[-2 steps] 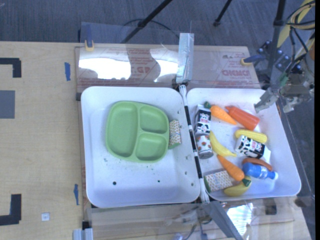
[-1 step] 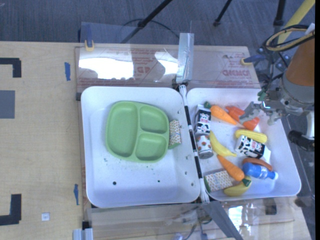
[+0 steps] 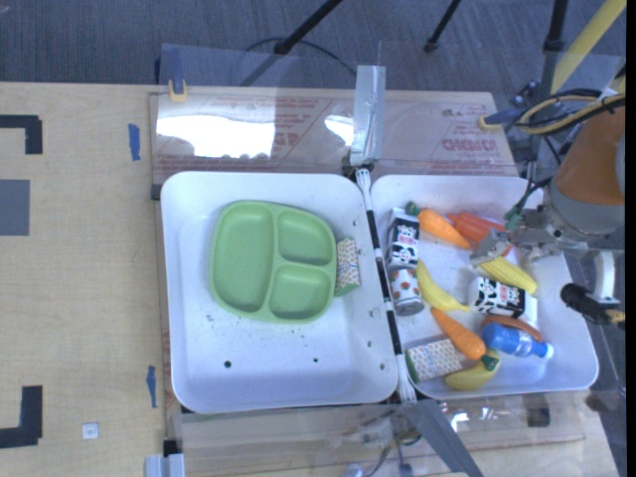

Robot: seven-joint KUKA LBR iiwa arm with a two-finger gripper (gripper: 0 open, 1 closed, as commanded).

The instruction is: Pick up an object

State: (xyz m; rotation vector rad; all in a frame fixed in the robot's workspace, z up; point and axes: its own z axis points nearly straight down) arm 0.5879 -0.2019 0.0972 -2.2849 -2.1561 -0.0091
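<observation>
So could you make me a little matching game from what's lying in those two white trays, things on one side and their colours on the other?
Things:
1. divided plate
2. bottle
3. carrot
4. banana

Colours:
A. orange
B. yellow
C. green
D. blue

Pairs: 1-C, 2-D, 3-A, 4-B

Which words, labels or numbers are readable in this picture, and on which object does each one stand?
None can be read for certain.
Clear panel behind the bins: red print, seen reversed and blurred, unreadable.
Cow-patterned carton: markings too small to read.
Second cow-patterned carton: too small.
Can: label blurred.
Blue bottle: no legible label.
</observation>
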